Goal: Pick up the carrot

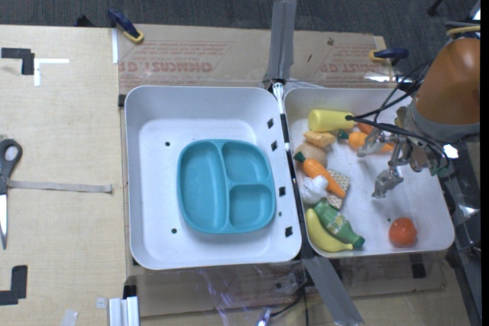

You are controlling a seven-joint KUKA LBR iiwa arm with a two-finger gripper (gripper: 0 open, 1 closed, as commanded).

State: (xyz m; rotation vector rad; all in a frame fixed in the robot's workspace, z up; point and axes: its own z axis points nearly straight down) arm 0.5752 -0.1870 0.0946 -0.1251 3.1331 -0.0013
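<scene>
1. The gripper (384, 181) hung over the right bin (428, 240), its metal fingers pointing down over bare white floor; cables blurred the wrist above, and whether the fingers stood apart or closed could not be made out.
2. The carrot (321, 172) lay well to the gripper's left, slanted among toy food near the bin's left wall, untouched.
3. Crowding the carrot were a yellow piece (330, 119) above, a white item (312, 189) touching it below, and a banana (327, 238) under a green bottle (336, 224).
4. A small tomato (403, 231) sat below the gripper, apart from it.
5. The left bin (145, 187) carried a teal divided tray (227, 185).
6. Scissors (8, 164) were cut off at the frame's left edge.
</scene>
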